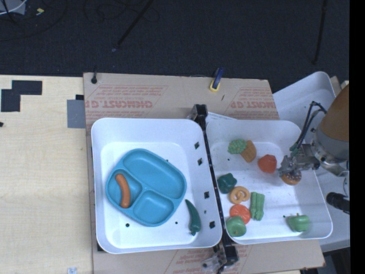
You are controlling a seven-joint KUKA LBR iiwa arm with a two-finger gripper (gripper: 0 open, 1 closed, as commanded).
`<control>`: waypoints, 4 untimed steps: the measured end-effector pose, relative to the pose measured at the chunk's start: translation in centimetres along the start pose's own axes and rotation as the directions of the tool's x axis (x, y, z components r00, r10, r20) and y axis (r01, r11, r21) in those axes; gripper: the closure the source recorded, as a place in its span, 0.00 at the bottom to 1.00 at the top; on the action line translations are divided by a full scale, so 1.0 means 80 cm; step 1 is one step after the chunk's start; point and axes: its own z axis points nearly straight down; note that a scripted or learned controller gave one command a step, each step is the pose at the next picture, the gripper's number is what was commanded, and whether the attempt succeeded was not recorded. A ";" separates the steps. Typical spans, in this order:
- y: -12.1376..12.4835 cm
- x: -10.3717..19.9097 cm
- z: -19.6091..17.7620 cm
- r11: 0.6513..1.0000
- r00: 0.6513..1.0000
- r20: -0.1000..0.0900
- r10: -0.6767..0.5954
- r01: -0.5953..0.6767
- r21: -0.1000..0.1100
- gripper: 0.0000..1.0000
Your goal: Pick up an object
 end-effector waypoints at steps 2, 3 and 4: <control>0.001 -0.006 -0.094 1.000 1.000 -0.001 -0.005 0.005 0.001 1.00; 0.012 0.066 -0.083 1.000 1.000 -0.004 -0.010 0.010 0.005 1.00; 0.031 0.143 -0.081 1.000 1.000 -0.005 -0.012 0.012 0.004 1.00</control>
